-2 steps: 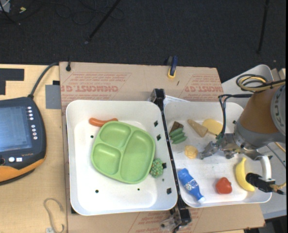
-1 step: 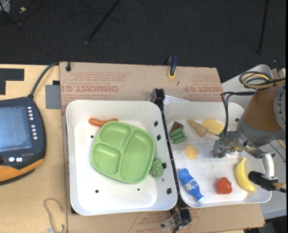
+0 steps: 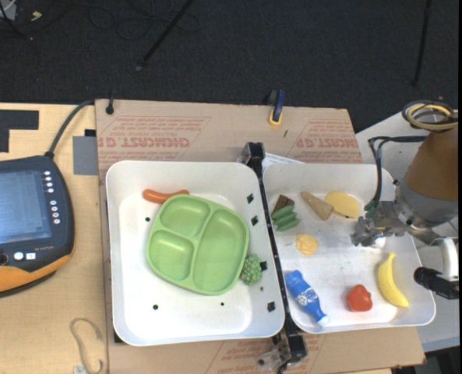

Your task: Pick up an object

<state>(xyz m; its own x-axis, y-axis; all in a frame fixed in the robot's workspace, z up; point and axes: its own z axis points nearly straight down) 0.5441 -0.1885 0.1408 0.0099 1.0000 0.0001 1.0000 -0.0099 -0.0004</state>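
Grey gripper [image 3: 366,233] hovers low in the right bin [image 3: 406,318]; whether it is spread or pressed together, I cannot tell. Yellow banana [image 3: 391,280] lies just below-right of it, red tomato [image 3: 359,298] below.

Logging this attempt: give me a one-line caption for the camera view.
Gripper low over right bin among banana, tomato and blue bottle; green plate in left bin.

2 white bins [image 3: 129,318], 1 green tray [image 3: 197,244], 1 banana [image 3: 391,281], 1 blue bottle [image 3: 304,295].
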